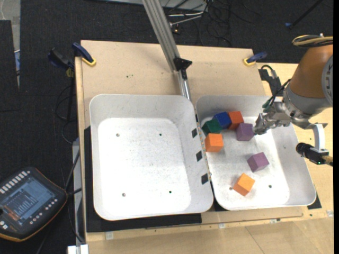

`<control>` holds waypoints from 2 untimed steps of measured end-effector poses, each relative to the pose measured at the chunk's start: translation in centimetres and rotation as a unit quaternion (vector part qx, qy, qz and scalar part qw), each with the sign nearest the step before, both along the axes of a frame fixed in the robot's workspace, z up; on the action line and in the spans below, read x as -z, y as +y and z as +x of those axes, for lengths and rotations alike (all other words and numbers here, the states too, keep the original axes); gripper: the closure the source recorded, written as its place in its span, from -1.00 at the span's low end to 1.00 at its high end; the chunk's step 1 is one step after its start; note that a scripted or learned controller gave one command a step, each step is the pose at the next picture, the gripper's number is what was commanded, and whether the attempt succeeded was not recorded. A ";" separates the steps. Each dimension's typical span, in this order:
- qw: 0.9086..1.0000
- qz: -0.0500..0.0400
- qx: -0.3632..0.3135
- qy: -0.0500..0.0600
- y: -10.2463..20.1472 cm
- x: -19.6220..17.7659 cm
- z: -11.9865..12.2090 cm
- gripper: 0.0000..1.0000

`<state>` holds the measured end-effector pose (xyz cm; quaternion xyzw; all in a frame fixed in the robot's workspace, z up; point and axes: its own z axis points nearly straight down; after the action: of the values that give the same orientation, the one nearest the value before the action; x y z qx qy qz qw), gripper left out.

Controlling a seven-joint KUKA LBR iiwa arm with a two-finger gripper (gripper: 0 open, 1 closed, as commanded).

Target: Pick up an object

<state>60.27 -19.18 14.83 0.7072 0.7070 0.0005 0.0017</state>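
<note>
The right bin holds several small cubes. A blue cube, a green cube and an orange cube cluster at its upper left, with another orange cube just below them. A purple cube lies right of the cluster. A second purple cube and an orange cube sit lower in the bin. My gripper reaches in from the right, low over the bin, right beside the upper purple cube.
The left bin stands beside the right one. A metal pole slants from the top down to the gap between the bins. Clamps sit at the bench's back corners. A teach pendant lies at the lower left.
</note>
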 end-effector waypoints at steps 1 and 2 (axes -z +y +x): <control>1.000 0.000 -0.002 -0.002 0.2 -4.7 1.0 1.00; 1.000 0.000 -0.001 -0.001 0.2 -7.6 1.1 1.00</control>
<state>61.35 -19.02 22.44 0.7062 0.7080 0.0012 0.0027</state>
